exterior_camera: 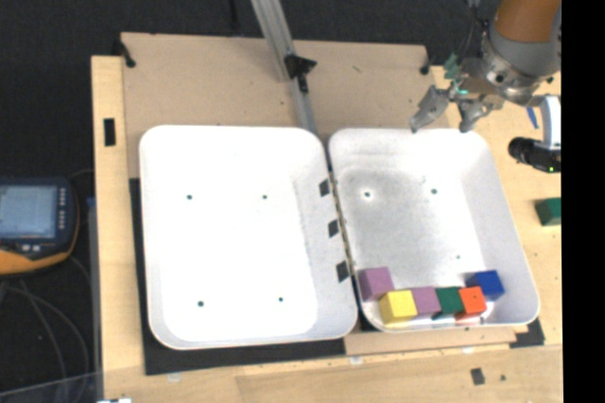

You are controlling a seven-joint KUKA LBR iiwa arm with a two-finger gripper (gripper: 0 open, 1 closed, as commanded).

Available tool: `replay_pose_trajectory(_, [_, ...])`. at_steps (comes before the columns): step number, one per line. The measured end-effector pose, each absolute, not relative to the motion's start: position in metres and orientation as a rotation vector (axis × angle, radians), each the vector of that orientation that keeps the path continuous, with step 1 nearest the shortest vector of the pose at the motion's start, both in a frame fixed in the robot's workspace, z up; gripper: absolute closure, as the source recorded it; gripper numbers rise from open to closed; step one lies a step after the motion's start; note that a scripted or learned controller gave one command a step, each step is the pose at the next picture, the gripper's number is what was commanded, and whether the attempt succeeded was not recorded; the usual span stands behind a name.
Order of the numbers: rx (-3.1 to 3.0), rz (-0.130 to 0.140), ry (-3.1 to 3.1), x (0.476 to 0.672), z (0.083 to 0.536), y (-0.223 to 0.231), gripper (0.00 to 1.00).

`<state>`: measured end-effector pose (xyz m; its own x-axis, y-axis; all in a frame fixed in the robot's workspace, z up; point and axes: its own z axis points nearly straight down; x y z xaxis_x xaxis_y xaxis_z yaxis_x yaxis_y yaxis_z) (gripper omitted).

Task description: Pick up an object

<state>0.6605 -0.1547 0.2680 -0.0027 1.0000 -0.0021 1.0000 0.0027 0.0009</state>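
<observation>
Two bins: blocks (pixel 430 300) crowd the right bin's (pixel 416 202) near edge.
Gripper (pixel 444 119): fingers spread wide — above that bin's far rim, holding nothing.

One fixed camera sits high above the worktop (pixel 236 79), looking down at a slant, far enough back to take in both white bins (pixel 236 231).

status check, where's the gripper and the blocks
Gripper open, above right bin's far rim. Blocks clustered along its near wall, untouched. Nothing between.
</observation>
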Motion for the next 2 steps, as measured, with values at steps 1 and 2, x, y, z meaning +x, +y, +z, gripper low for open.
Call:
replay_pose_trajectory(1, [2.208,-0.002,2.227,0.6611,0.2797,-0.1555,1.00])
replay_pose_trajectory(2, [2.207,-0.005,2.229,0.6608,0.2791,-0.1558,0.00])
